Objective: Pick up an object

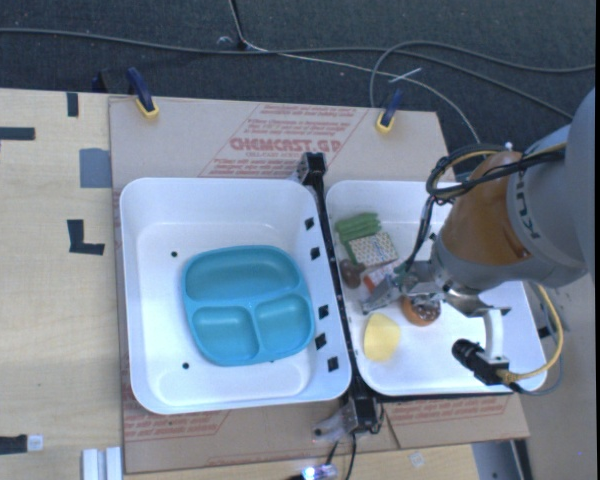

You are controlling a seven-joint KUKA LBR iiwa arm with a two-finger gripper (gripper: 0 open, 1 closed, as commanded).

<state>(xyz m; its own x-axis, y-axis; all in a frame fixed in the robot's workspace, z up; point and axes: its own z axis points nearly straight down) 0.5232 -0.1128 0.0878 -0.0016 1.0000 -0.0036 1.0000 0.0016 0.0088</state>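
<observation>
My gripper (388, 290) is low inside the right bin (515, 363), reaching in from the right under the grey arm with its orange band. Just below it lies a yellow, lemon-like object (382, 337). A round brown and orange object (420, 312) sits right beside the gripper on its right. Above it lie a speckled flat block (373, 250) and a green ribbed object (358, 227). A small dark reddish item (351, 273) rests by the bin's left wall. The arm hides the bin's middle and right part.
The left bin (145, 228) holds a blue divided plate (247, 303). A black divider (325, 268) runs between the bins. Both stand on a cardboard sheet (280, 138) held by two clamps. Cables trail across the dark floor behind.
</observation>
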